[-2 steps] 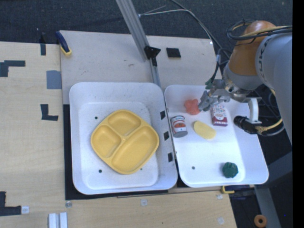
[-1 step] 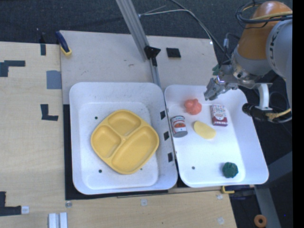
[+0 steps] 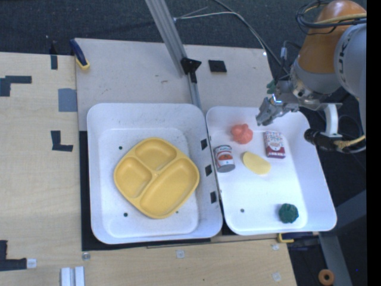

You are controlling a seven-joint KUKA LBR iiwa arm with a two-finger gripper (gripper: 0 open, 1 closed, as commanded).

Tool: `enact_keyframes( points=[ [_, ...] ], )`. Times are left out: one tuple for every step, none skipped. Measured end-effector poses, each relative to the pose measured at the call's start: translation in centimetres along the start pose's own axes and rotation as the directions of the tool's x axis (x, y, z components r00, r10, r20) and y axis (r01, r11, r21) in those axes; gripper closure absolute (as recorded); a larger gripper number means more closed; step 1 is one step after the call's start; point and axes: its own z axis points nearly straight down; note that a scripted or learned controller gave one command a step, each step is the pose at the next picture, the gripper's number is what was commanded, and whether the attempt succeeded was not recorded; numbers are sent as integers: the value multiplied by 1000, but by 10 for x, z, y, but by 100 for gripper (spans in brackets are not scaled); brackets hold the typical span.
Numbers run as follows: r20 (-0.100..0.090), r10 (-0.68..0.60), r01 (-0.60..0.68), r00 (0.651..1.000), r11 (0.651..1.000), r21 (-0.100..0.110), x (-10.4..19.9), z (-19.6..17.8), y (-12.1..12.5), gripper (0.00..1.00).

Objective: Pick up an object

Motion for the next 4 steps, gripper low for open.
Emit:
enact_keyframes(
  points=[
    [-1,-4,4,1000,1000,1,49,-9,-8,100],
    [-1,-3,3,1000,1000,3,94,-5,-30,100],
    [-1,-4,4,1000,1000,4,139,2,-45,100],
    [-1,-5,5,1000,1000,3,191,-4,-64,100]
  ],
)
